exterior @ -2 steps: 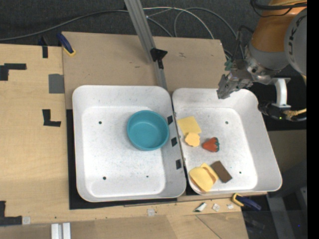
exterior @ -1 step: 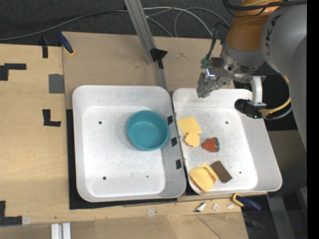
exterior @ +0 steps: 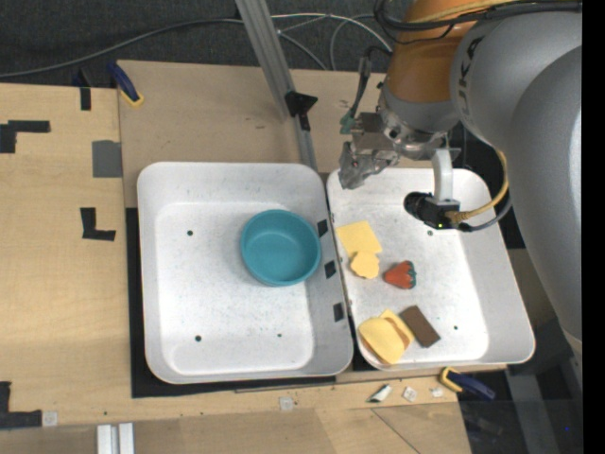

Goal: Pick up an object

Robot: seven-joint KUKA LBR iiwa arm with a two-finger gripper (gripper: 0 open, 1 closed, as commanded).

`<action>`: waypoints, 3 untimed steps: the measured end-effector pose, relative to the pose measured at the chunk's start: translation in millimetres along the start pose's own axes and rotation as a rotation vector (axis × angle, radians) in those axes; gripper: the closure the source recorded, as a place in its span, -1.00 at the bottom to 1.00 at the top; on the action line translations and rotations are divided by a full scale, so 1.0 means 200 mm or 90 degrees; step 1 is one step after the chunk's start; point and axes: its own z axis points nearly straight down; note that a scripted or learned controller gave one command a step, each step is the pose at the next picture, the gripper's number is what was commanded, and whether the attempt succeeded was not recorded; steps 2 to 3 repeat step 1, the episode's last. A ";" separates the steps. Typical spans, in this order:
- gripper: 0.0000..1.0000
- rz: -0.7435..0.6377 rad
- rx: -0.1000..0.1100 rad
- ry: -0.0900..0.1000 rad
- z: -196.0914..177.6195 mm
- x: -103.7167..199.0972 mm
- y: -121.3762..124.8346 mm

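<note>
Gripper (exterior: pixel 359 170) over right bin's (exterior: pixel 492 343) far-left corner; can't tell its state. Nearest object, yellow slice (exterior: pixel 358 237), lies flat just below. Risk: thin slice slips out, or gripper clips bin rim.

You are looking at a teal bowl (exterior: pixel 279 246) sitting in the white left bin (exterior: pixel 180 206); right of that bowl are lying pale yellow pieces (exterior: pixel 359 238), a red strawberry (exterior: pixel 401 274) and a brown block (exterior: pixel 420 326).

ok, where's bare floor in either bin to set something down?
Left bin: open everywhere around the blue bowl. Right bin: free along its right side; crowded on the left with cheese pieces, strawberry and chocolate.
</note>
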 end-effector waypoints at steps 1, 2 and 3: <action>1.00 -0.001 -0.001 0.000 -0.03 0.26 0.00; 1.00 -0.001 -0.001 0.000 -0.03 0.26 0.00; 1.00 -0.001 -0.001 0.000 -0.03 0.26 0.00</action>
